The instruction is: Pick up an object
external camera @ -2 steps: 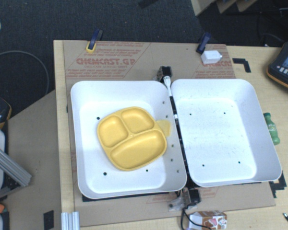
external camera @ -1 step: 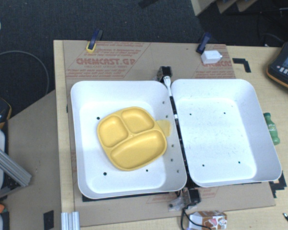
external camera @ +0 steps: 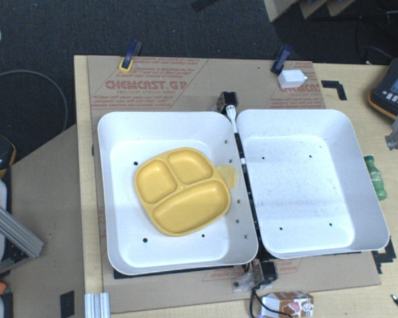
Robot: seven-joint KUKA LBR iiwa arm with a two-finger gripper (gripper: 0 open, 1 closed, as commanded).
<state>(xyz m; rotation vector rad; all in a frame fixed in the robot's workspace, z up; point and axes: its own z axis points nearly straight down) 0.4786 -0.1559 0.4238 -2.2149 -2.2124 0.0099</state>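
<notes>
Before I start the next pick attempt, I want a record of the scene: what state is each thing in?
Yellow plate: lying flat and right side up in the left bin, three compartments showing, nothing gripping it.
Left bin: holds the yellow plate.
Right bin: beside the left bin, their edges meeting in the middle.

A lab: clamped cardboard-topped bench, two white bins, loose cables on dark carpet.

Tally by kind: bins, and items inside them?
Shallow white plastic bins: 2, left and right
Yellow three-compartment plastic plates: 1, in the left bin
Total: 3
</notes>
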